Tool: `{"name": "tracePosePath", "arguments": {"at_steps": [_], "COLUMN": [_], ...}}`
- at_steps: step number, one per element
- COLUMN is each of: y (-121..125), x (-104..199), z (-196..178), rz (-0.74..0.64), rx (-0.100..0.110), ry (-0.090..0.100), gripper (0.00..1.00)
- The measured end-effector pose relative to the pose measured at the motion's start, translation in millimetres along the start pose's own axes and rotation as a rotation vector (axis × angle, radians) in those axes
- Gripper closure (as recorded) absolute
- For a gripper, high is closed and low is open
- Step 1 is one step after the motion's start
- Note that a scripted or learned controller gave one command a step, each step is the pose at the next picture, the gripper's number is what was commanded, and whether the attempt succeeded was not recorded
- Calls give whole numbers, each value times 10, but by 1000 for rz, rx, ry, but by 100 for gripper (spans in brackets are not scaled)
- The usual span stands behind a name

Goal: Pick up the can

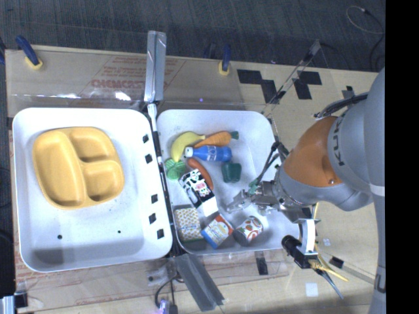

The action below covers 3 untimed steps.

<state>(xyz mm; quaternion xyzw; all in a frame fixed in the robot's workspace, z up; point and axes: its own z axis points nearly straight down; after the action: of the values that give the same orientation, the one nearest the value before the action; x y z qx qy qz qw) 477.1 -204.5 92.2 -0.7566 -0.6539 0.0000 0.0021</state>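
Since the can (249,230) lies tipped beside the pincer (252,196), whose opening cannot be told, its rigid, light, slippery sides are best gripped across the middle.

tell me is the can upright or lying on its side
Lying on its side. The can rests in the right bin, its round end and printed wall both showing, near the bin's front edge.

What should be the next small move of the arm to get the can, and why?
Probably a short move toward the view's lower left and down. The tool hovers just above the can, which lies on its side near the right bin's front wall, close beside a small carton. Nothing sits between its fingers yet.
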Motion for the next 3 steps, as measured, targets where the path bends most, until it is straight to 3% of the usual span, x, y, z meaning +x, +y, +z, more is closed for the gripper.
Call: {"name": "tracePosePath", "arguments": {"at_steps": [3], "y": [-33], "x": [256], "z": [10], "rz": [68], "rx": [2], "ry": [0], "gripper": [0]}}
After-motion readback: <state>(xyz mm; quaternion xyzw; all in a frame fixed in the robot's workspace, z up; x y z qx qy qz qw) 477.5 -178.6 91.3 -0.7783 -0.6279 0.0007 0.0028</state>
